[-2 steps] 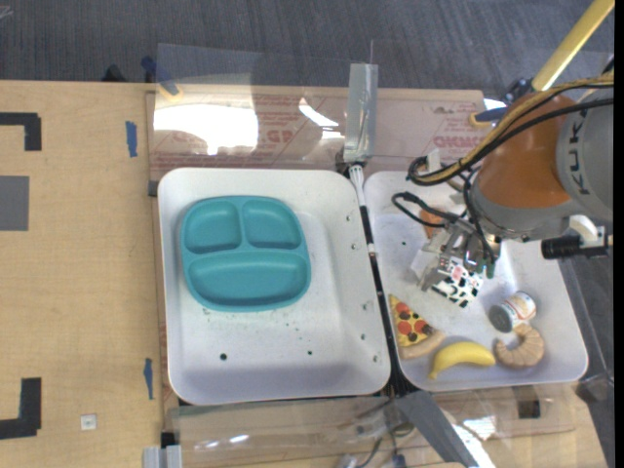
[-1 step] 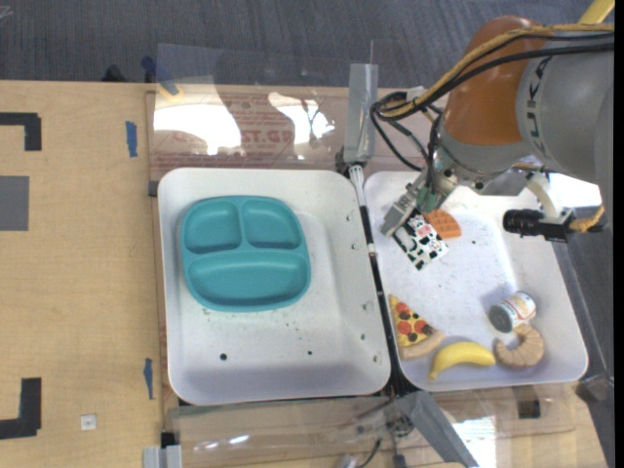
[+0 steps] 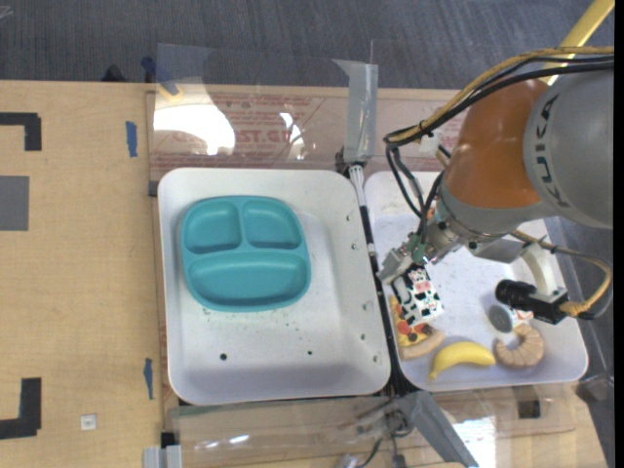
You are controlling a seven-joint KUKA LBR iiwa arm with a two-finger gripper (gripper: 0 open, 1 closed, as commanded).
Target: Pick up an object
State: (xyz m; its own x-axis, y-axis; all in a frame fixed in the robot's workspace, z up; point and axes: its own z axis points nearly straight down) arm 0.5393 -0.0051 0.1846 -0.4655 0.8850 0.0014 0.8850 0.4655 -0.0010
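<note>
My gripper [image 3: 411,264] hangs low over the left part of the right bin [image 3: 575,359], under the orange-banded wrist. Directly below it, touching or nearly touching, is a black-and-white spotted object [image 3: 422,302]; the view does not settle whether it is gripped. A toy pizza slice [image 3: 410,333] lies just under that object by the bin's left wall. A yellow banana [image 3: 461,357] lies at the front of the bin. To the banana's right is a tan croissant-like piece [image 3: 521,348], and a small grey round piece [image 3: 500,318] sits behind that.
The left bin [image 3: 331,359] holds a teal divided plate [image 3: 246,252] in its back left part. A raised divider [image 3: 369,252] separates the two bins. The arm's body covers the back of the right bin.
</note>
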